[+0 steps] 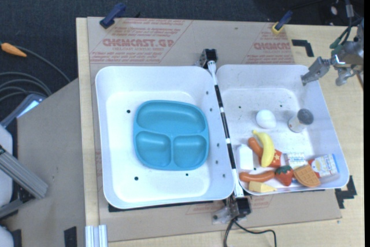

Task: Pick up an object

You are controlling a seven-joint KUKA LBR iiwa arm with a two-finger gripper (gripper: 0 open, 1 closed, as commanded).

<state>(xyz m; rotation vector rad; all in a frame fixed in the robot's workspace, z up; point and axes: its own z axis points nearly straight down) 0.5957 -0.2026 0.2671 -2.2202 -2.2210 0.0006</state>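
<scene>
Camera view from above: a heap of small toy foods is seen in the near part of the right shallow white bin [324, 124]. A yellow plastic banana [267, 148] is laid upright in the picture, touching a white rectangular block [246, 157] on its left. Just beside these, toward the bin's front wall, a red-brown toy sausage [258, 175], a pale yellow wedge [261, 187], a red toy fruit with a green top [284, 174], an orange waffle-patterned piece [306, 176] and a small printed carton [325, 165] are crowded together. Farther back, a white round ball [266, 118] and a grey upright cylinder [300, 120] are placed apart from the heap and near each other.

None of these is touched by the two-finger gripper [324, 79], which is held above the far right corner of that bin, well apart from the heap. Its 2 grey fingers [315, 70] are spread apart, and nothing is held between them.

A blue plastic plate with 3 compartments [171, 135] is seated in the middle of the left shallow white bin [113, 124]. Both bins are borne on a brown printed board [144, 40].
</scene>
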